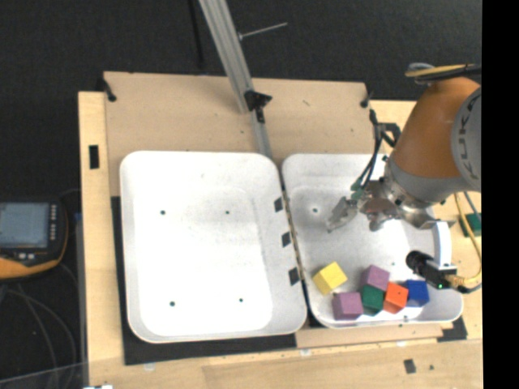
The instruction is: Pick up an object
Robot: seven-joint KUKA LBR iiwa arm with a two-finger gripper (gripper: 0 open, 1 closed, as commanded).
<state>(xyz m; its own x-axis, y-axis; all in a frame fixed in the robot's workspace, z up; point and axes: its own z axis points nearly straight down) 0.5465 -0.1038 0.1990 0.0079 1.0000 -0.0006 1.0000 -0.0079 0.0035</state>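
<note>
Several small cubes lie in the near end of the right bin (320, 173): a yellow cube (330, 278), two purple cubes (376, 278) (347, 305), a green cube (372, 298), an orange cube (396, 297) and a blue cube (416, 292). My gripper (358, 216) hangs over the middle of that bin, farther back than the cubes and apart from them. It is open, its two fingers spread with nothing between them. The yellow cube is the nearest one to it, below and a little left.
The left bin (203, 241) sits beside the right one, with a row of black clips along their shared edge. A slanted metal rail (231, 51) comes down toward the bins' far junction. A handheld pendant (28, 233) lies off the bench at far left.
</note>
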